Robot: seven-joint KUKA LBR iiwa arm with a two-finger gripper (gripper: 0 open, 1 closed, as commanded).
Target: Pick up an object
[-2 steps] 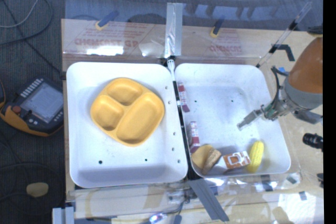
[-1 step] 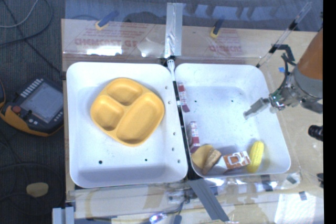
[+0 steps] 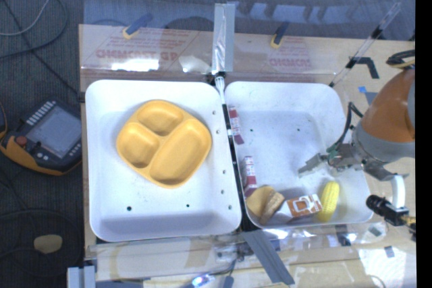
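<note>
In the right bin [image 3: 290, 111] three objects lie along the front wall: a brown bread roll [image 3: 264, 202], a small orange carton [image 3: 304, 206] and a yellow corn cob [image 3: 329, 199]. My gripper [image 3: 317, 159] hangs over the bin's right half, just above and behind the corn cob, on the grey arm with its orange band [image 3: 391, 111]. Its fingers are spread apart with nothing between them, one fingertip [image 3: 303, 168] pointing left toward the bin's middle.
The left bin [image 3: 108, 212] holds a yellow divided plate [image 3: 164, 142]. Small packets [image 3: 249, 170] lie along the divider between the bins. A handheld control pendant [image 3: 47, 138] sits on the floor at the left.
</note>
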